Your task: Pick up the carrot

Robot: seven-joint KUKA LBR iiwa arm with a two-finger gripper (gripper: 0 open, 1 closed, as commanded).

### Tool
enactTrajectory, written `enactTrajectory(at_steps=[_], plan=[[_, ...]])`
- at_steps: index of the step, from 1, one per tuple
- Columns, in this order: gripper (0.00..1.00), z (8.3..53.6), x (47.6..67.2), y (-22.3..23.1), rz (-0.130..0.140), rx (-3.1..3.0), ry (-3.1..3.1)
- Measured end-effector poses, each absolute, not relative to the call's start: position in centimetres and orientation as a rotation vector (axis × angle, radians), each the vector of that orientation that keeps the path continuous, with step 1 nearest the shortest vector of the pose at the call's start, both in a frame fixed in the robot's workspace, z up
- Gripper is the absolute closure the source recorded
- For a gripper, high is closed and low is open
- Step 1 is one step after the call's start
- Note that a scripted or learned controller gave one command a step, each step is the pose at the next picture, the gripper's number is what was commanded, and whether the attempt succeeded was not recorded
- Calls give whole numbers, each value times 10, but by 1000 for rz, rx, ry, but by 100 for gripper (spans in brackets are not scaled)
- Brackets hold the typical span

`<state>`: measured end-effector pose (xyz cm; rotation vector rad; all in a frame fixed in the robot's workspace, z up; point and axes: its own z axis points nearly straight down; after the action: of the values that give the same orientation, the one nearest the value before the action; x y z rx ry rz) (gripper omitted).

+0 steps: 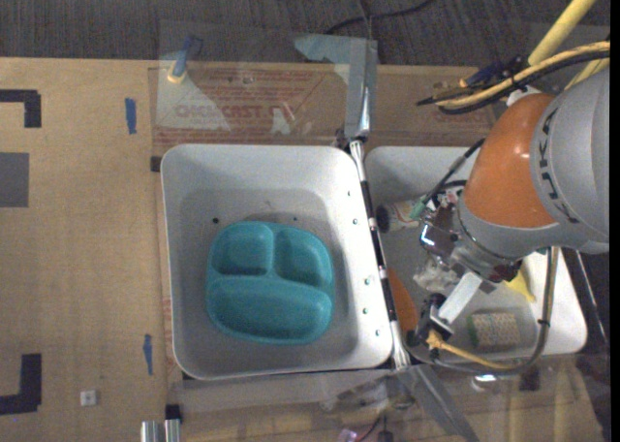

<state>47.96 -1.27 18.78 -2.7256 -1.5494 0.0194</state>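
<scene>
The arm hangs low over the right bin [407,171], gripper [438,287] just beside the carrot [401,300], which lies tucked against that bin's left wall. From where I stand I can't tell whether the gripper is spread or closed. The carrot looks unlifted, so I'd say the approach is done and the grab and lift remain.

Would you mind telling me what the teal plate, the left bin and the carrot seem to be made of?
The teal plate looks like moulded plastic, smooth and fairly matte: even colour, rounded compartment ridges. The left bin seems to be white plastic with a faint sheen and rounded corners. The carrot is evenly orange and smooth, perhaps toy plastic, but little of it shows.
</scene>
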Motion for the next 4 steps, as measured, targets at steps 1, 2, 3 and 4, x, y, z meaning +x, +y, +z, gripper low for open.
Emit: enactTrajectory(at_steps=[1,2,3,4], plan=[[100,187,480,13,7,-2258,-2178],[100,195,489,68,6,-2215,-2224],[100,203,480,105,8,-2515,-1881],[100,181,479,59,13,-2822,-1374]])
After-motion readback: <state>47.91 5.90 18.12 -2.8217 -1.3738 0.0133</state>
